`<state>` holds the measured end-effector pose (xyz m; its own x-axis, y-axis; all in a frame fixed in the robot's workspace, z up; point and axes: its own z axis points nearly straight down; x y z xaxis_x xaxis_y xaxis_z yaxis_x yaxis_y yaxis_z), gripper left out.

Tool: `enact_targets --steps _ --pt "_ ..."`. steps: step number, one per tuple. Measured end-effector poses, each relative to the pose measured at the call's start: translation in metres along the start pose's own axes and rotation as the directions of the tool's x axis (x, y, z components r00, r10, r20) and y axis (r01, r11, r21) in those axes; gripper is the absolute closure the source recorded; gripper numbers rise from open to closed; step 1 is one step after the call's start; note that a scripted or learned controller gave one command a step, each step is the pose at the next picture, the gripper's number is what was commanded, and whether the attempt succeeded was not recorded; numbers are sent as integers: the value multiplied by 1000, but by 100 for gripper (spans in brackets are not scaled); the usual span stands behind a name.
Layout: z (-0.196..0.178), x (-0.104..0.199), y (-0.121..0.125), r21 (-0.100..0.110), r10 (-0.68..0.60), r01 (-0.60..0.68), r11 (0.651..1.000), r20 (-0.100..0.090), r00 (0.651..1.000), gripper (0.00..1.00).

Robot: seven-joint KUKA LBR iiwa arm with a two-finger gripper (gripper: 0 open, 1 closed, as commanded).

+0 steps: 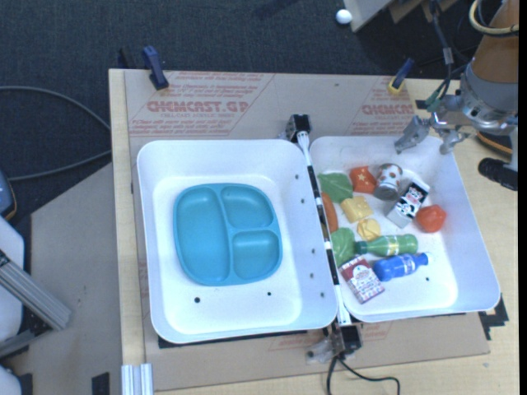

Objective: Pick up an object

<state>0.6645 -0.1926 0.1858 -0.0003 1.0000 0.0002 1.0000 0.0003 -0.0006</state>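
red box (pixel 362 279), board printed "CHEMCAST" (pixel 198 105)

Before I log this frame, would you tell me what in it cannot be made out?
- Arm: cut off by the top and right edges of the camera view.
- Carton: its print is too small to read.
- Orange piece: partly hidden by the rim between the bins.
- Items in the right bin: they overlap, so the green pieces show no full outline.
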Motion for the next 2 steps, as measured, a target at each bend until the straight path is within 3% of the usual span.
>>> enact_targets --steps 1,2 --pt "89 48 -17 -7 0 0 1000 1 1000 0" --pt "78 49 -16 -12 -1 1 1000 3 1000 100"
